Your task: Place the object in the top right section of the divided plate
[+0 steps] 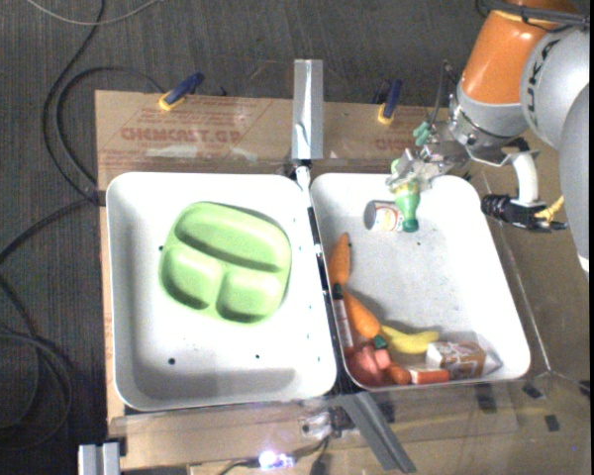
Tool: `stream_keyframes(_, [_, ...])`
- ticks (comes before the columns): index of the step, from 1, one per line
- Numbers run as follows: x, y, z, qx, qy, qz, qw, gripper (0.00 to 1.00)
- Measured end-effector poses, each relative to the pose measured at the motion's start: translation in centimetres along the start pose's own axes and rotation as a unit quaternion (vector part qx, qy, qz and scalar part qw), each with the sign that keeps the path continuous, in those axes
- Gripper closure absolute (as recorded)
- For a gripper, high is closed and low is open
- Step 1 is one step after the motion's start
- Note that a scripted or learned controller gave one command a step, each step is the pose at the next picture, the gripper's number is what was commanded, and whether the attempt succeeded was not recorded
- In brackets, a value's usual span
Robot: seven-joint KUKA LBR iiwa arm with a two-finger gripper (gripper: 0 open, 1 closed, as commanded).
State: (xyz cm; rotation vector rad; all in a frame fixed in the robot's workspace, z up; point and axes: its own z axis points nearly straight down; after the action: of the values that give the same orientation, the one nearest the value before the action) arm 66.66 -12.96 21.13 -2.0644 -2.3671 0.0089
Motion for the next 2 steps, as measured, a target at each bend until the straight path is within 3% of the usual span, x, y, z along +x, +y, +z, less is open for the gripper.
stream_keyframes(1, [1.8, -6.6, 3.2, 0.001, 0.003, 0.166, 0.9861, 1.00])
stream_keyframes(2, [8.3, -11.9, 3.2, 0.002, 0.002, 0.224, 0.9747, 1.00])
